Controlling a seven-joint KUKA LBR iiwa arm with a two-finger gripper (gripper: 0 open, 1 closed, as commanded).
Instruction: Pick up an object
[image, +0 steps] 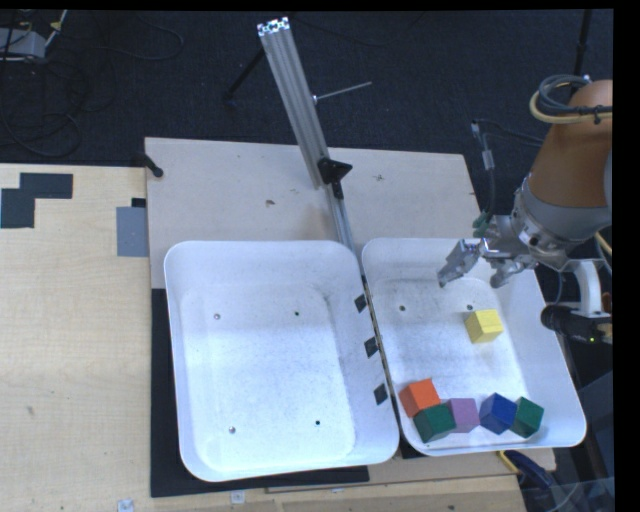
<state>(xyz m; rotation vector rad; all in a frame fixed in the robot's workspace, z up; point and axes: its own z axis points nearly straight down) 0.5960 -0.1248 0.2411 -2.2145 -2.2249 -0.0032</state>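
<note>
The right bin (400, 270) holds several small blocks. A yellow block (484, 325) lies alone near its middle right. Along the front edge sit an orange block (420, 395), a dark green block (434, 423), a purple block (464, 413), a blue block (497, 412) and a green block (527, 416). My gripper (478, 272) hangs over the far part of the right bin, above and just behind the yellow block. It is open, its fingers spread wide with nothing between them.
The left bin (190, 300) sits beside the right one, with a row of black clips (368, 345) along the shared edge. A slanted aluminium post (300, 110) rises behind the bins. The arm's orange band (572, 150) is at the right.
</note>
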